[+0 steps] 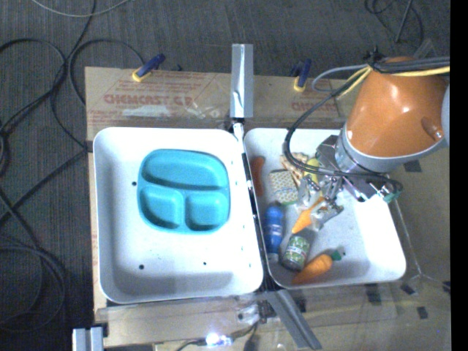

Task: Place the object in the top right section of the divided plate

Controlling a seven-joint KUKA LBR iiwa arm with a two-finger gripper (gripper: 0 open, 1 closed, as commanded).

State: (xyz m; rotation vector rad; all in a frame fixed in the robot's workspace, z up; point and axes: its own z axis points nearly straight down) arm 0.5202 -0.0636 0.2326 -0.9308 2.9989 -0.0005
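A blue divided plate (183,170) lies in the left white bin (117,254), with one wide section at the top and two smaller ones below. My gripper (322,199) hangs low over the middle of the right bin (365,247), under the grey and orange wrist. Just below and left of it lies a small orange cone-shaped piece (302,220). Whether that piece touches the gripper is unclear. The wrist hides part of the clutter behind it.
The right bin also holds a blue bottle (274,225), a green-labelled jar (295,250), a toy carrot (318,265), a patterned item (285,186) and a reddish stick (257,175) along its left wall. Black cables (292,134) loop off the wrist.
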